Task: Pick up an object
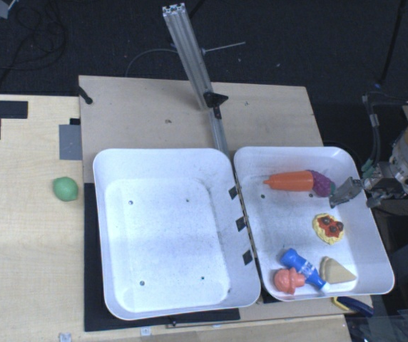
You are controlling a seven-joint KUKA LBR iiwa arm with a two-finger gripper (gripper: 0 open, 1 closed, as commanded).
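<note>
Fingers seemingly just beside carrot

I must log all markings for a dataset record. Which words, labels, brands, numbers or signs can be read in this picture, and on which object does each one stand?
None: no readable text anywhere.
The orange toy carrot with a purple end, the small yellow pizza-like toy, the blue toy bottle and the two shallow white plastic bins bear no lettering.
The black patches on the pale wooden bench are plain shapes, not signs.
</note>
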